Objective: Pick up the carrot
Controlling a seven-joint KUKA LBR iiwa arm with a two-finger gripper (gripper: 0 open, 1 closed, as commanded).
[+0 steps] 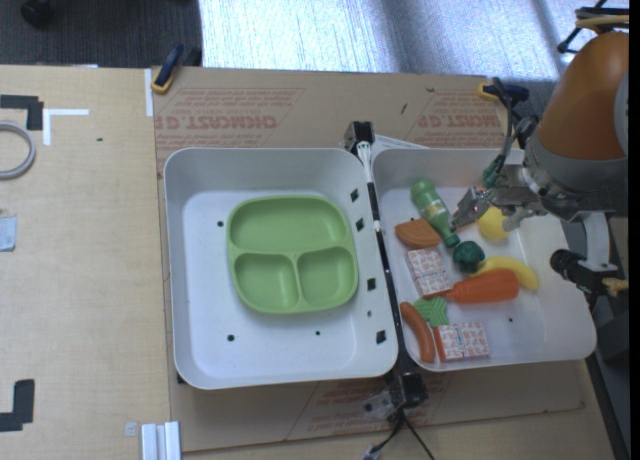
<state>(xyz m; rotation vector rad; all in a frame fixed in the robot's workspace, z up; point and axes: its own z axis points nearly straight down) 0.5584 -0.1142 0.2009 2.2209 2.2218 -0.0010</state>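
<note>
Here the gripper [478,208] hangs above the right bin [560,333], fingers apart, carrot [480,289] below untouched.

A green divided plate [293,253] is sitting in the middle of the left bin [190,278]; in the right bin [560,333], a green bottle [434,210] is lying at 11 o'clock, a lemon [493,224] is resting at 1 o'clock, a banana [512,267] is lying toward 3 o'clock; a red sausage [417,331] is lying at 7 o'clock, just beside a small printed box [463,341]; a second printed box [428,270] is lying left of centre.
</note>
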